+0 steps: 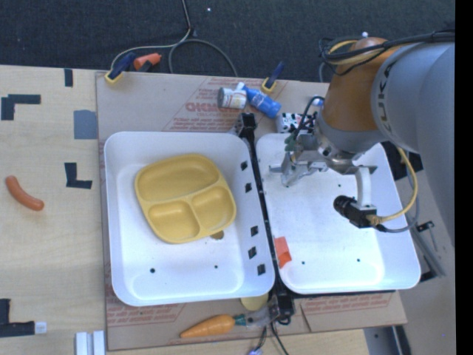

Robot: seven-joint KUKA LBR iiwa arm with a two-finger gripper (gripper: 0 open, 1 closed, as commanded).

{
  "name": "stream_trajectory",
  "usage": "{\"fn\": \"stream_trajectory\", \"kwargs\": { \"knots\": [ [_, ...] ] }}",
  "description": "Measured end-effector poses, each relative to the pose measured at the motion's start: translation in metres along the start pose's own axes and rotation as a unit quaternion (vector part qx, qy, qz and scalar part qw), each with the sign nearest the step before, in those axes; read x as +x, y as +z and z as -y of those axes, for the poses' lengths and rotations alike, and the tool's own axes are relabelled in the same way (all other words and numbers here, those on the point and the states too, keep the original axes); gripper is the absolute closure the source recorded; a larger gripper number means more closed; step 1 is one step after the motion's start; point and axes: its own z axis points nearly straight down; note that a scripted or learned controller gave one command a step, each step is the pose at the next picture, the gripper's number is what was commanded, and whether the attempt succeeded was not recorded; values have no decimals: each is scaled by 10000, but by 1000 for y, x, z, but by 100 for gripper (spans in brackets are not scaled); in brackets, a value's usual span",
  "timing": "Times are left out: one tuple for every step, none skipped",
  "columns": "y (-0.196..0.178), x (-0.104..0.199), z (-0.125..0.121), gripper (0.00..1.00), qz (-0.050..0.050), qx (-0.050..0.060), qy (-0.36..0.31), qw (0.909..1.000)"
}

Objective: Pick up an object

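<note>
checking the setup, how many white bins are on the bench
2. The left bin holds a yellow divided plate. The right bin sits beside it, with the arm's end effector over its far end.

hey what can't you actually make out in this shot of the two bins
- Hand: camera view, its fingertips are small and blurred; open or shut is unclear.
- Right bin: the arm covers its far right corner.
- Small brown thing: tucked under the yellow plate, too small to identify.
</note>
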Motion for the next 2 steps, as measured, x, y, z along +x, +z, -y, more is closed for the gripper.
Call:
{"fn": "stream_trajectory", "kwargs": {
  "knots": [
    [6, -3, 0, 0, 13, 28, 20, 10000],
    [32, -84, -43, 0, 30, 16, 43, 10000]
  ]
}}
